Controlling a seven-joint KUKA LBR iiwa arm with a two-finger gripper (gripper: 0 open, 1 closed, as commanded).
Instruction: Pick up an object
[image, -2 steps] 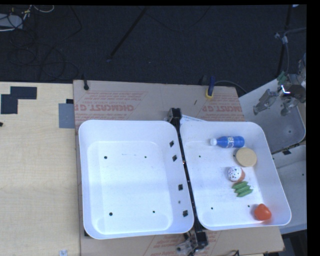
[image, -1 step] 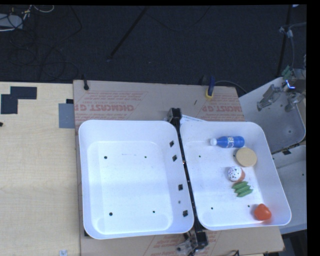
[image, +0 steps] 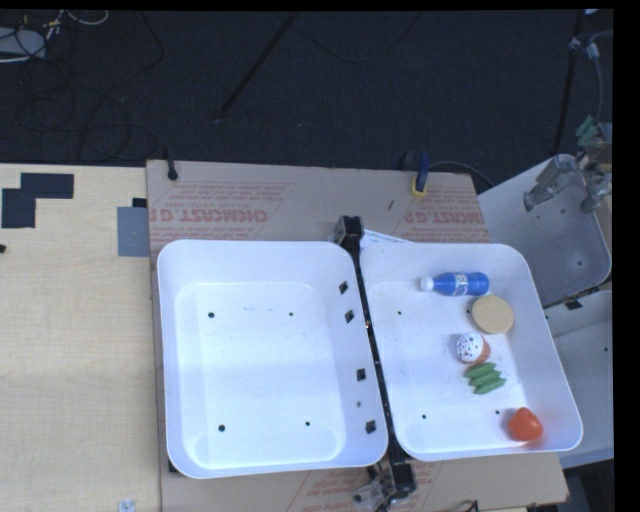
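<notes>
- Since the task names no single object, the candidates are the five items in the right bin (image: 415, 400), all on its right half.
- Blue bottle (image: 460, 284): lying on its side near the far wall, white cap pointing left.
- Tan round disc (image: 492, 314): lying flat, just near of the bottle's right end. Touching or a hair apart, I can't tell.
- White ball with dark spots (image: 467, 347): near-left of the disc, with something orange touching its right side. Too small to name.
- Green ridged piece (image: 485, 378): looks like pea pods, just near of the ball and apart from it.
- Red-orange rounded item (image: 524, 425): tomato-like, in the near right corner, close to the wall and well apart from the bottle.
- Left bin (image: 250, 370): side by side with the right bin, with small black clips (image: 350, 316) along the shared edge.
- Both bins sit on a cardboard sheet (image: 260, 205) with red print, which lies on the wood-pattern desk (image: 70, 350).
- Yellow-and-blue clamp (image: 421, 180): on the cardboard's far edge.
- Tool (image: 568, 185): grey metal hardware at the right edge, beyond the right bin's far right corner and over a grey plate (image: 540, 225). That's my best read, and it's well apart from every item.
- Tool state: cannot tell, as it's too small and cut off.
</notes>
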